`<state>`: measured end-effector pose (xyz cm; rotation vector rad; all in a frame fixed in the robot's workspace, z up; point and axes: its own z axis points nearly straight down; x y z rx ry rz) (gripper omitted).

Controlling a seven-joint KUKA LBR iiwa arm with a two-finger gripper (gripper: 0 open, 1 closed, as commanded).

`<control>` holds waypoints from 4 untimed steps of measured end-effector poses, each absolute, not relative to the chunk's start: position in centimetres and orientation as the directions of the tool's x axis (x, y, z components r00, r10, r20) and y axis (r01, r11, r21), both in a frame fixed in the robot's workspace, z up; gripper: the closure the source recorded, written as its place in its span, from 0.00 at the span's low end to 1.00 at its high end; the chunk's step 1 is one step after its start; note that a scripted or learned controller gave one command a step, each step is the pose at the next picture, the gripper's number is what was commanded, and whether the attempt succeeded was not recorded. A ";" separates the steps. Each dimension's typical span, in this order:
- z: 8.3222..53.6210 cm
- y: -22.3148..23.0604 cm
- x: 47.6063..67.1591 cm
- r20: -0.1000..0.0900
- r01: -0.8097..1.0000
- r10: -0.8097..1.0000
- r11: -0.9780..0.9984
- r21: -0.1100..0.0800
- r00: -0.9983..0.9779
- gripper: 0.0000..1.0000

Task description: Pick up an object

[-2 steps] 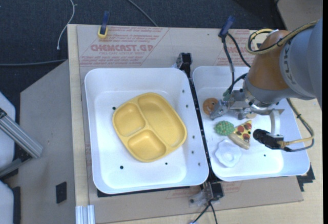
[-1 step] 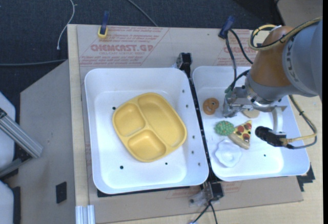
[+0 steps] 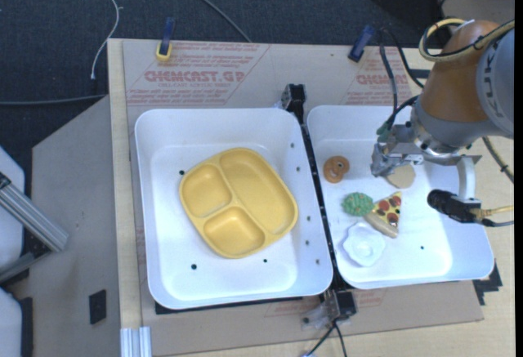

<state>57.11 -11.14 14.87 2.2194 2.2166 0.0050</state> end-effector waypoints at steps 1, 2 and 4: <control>19.2 -11.1 57.2 -0.001 1.000 1.000 0.001 0.006 -0.001 1.00; 24.9 -12.1 57.6 -0.002 1.000 1.000 0.000 0.007 0.000 1.00; 24.3 -2.9 54.1 0.003 1.000 1.000 0.005 -0.004 -0.005 1.00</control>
